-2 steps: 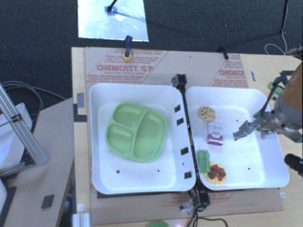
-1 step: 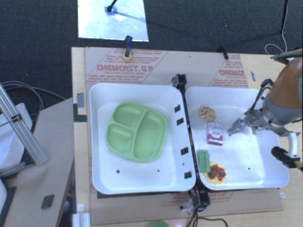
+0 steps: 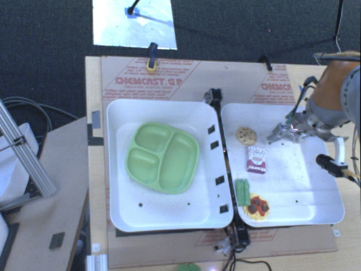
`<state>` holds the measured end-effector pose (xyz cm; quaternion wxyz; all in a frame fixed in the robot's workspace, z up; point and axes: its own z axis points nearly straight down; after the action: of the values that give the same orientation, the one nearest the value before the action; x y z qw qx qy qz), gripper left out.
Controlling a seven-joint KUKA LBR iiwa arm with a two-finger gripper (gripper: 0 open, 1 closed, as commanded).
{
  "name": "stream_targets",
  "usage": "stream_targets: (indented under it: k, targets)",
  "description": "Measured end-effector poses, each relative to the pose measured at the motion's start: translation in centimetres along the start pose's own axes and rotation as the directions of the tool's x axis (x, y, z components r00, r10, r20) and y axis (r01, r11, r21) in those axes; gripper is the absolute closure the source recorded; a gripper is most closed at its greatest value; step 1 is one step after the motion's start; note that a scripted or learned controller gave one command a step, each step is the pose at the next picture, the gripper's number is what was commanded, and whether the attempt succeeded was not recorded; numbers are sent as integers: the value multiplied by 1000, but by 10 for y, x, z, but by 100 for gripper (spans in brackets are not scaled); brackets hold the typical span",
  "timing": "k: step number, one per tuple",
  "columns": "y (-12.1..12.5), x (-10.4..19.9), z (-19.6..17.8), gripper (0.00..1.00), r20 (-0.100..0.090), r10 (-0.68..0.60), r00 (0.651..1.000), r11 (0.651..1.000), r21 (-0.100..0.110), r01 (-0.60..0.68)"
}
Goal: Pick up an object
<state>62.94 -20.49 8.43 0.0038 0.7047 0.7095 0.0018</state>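
Observation:
The right bin (image 3: 299,199) holds a round cookie (image 3: 246,135), a small red and white packet (image 3: 256,159), a green bean-like piece (image 3: 242,191) and a red and yellow food piece (image 3: 258,206). My gripper (image 3: 282,133) hangs over the upper right part of this bin, to the right of the cookie and apart from it. Nothing shows between its fingers.
In the left bin (image 3: 121,208) lies a light green divided plate (image 3: 163,157). Black clips (image 3: 215,145) run along the seam between the two bins. The arm with its orange band (image 3: 333,89) comes in at the right edge. A yellow clamp (image 3: 152,66) sits behind the bins.

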Motion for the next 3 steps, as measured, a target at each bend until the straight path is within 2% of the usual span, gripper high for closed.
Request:
stream_targets:
  k: [1,2,3]
  targets:
    - [43,29,-2,0,-2,-1,1000,1000,0,1]
    - [42,63,-56,0,-3,-2,1000,1000,-1,2]
    - [40,112,2,0,-4,-1,1000,1000,8,1]
